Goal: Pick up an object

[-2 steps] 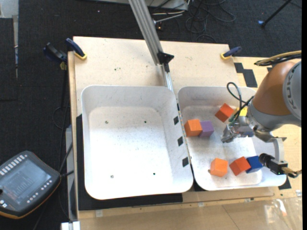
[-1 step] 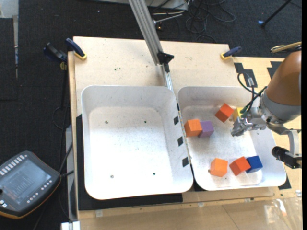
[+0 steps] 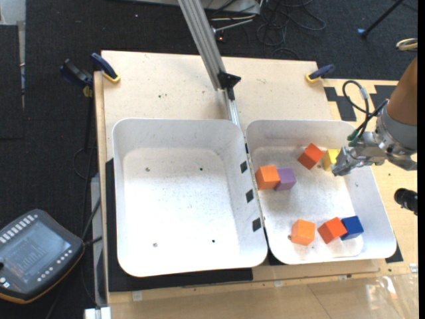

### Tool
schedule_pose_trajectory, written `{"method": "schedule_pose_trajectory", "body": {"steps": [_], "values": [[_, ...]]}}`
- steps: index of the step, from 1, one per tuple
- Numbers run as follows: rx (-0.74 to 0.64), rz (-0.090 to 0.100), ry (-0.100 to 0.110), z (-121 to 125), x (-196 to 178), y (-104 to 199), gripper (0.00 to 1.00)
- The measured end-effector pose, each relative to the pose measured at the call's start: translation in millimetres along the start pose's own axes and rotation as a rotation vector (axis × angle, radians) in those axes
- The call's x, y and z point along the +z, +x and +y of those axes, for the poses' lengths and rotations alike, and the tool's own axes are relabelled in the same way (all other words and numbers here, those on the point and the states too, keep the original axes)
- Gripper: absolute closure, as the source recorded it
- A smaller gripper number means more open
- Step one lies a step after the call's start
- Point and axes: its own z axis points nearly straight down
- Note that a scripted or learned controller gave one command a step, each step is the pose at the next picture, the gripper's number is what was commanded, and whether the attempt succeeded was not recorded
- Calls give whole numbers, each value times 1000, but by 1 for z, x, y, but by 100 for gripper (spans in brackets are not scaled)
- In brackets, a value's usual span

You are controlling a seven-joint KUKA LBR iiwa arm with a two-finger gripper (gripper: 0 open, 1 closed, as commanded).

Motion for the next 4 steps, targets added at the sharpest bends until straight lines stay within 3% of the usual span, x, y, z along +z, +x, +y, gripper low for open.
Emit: {"method": "schedule_pose_trajectory", "body": {"steps": [1, 4], "values": [[0, 1, 4, 1, -13, 0, 100], [-7, 5, 8, -8, -21, 174, 100]]}}
